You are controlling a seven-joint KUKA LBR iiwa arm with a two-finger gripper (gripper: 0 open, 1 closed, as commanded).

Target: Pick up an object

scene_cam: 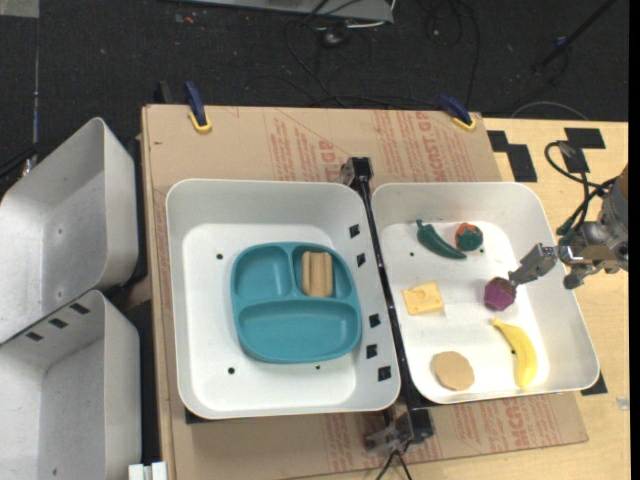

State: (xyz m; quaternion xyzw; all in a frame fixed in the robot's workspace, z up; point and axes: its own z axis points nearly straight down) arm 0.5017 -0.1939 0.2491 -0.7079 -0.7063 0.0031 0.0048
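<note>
Camera view: the gripper (522, 274) reaches in from the right over the right bin (560, 230), its tip right at the plum (499, 293); I can't tell whether it grips. Near the plum lie a banana (520, 352), cheese (423, 299), a cookie (454, 371), a green pepper (440, 241) and a tomato (468, 236). The left bin (200, 268) holds a teal tray (290, 328) with a bread stick (317, 273).

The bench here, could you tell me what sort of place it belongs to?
Probably a robotics lab: two white bins clamped onto cardboard, toy food such as a banana, and loose cables on dark carpet.
</note>
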